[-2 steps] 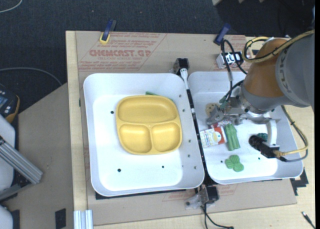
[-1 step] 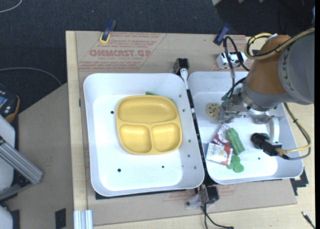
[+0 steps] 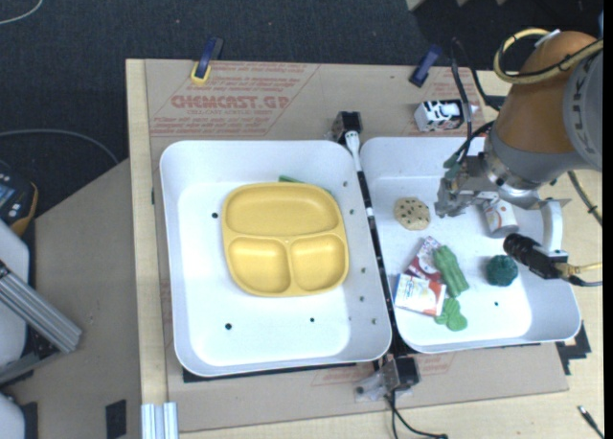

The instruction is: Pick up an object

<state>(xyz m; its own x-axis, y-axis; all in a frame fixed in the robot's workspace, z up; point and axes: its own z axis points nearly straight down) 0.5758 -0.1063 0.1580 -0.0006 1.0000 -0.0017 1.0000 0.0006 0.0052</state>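
Camera view: my gripper [image 3: 466, 190] hangs just right of the cookie [image 3: 412, 212], nothing visibly held; finger opening, I cannot tell. Approach step, I judge. Next I'd shift over the cookie, descend.

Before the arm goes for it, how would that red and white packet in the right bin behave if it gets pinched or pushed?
The packet looks thin and crinkled, so it would probably flex rather than stay stiff. It lies flat on the bin floor, so fingers may struggle to get under it. The green toy lies on its edge, so a push would likely drag both.
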